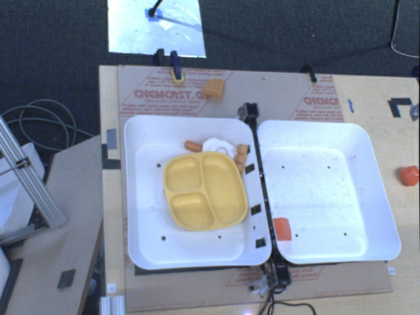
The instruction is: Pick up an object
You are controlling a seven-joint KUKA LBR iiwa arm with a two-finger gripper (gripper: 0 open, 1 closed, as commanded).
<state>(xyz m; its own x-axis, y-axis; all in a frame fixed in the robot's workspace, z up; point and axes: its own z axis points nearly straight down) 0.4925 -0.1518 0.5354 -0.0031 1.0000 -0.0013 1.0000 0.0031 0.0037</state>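
Note:
A yellow divided plate [203,191] lies in the middle of the left bin [144,176]. Behind it sit a small orange sausage-shaped piece [193,146], a white flower-shaped item [218,147] and a small tan piece [241,154] near the bin's right wall. An orange-red block [281,228] rests in the right bin [367,195] at its front left corner.
A tan waffle-like piece [213,88] lies on the bench behind the left bin. An orange object [409,175] sits on the bench right of the right bin. Black clips [249,111] hold the bins together along their shared edge. A metal sheet [155,17] lies on the floor behind.

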